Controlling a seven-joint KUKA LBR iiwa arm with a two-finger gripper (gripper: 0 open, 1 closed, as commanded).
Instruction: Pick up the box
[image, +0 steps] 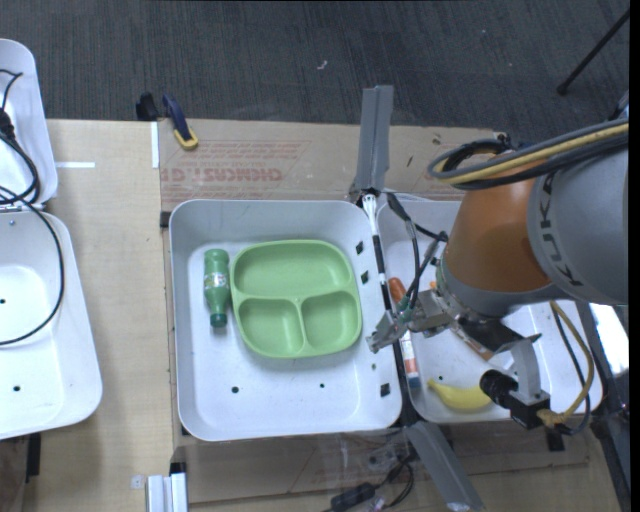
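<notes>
since no box can be seen, the arm (500, 250) should lift away; i cannot tell if its fingers are open.

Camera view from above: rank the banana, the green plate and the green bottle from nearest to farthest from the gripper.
Measured from the gripper, which sits at the divider between the two bins:
1. Green plate, just to its left in the left bin.
2. Banana, below and to its right in the right bin; fairly close to the plate's rank.
3. Green bottle, far left, beyond the plate.
</notes>
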